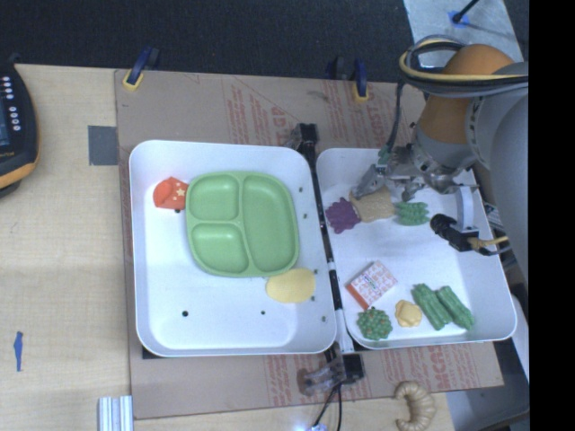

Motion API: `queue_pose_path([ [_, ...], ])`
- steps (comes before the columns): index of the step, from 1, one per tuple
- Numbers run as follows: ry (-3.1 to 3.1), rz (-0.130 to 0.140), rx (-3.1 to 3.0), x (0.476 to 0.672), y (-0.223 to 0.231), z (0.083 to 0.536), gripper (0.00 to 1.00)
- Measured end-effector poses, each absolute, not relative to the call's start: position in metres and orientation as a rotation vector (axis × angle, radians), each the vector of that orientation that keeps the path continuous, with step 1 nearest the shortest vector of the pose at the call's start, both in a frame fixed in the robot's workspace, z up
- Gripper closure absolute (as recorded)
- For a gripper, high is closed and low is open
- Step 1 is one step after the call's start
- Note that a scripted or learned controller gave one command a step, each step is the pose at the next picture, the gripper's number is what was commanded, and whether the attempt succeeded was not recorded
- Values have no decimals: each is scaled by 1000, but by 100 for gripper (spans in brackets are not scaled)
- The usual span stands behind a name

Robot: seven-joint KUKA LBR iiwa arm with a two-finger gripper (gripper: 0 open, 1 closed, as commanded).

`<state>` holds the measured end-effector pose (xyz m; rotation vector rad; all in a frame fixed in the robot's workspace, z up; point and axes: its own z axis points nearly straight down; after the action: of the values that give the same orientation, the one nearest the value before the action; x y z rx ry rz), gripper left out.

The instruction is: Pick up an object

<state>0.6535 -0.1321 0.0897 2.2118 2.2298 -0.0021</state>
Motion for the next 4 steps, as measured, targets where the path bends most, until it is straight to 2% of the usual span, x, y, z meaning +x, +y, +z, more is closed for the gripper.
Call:
queue_pose_path([
  [1, 2229, -1, 2212, 657, -105, 94, 0],
  [3, 2226, -1, 2216, 657, -108, 93, 0],
  [4, 2228, 0, 2211, 658, -109, 106, 100],
])
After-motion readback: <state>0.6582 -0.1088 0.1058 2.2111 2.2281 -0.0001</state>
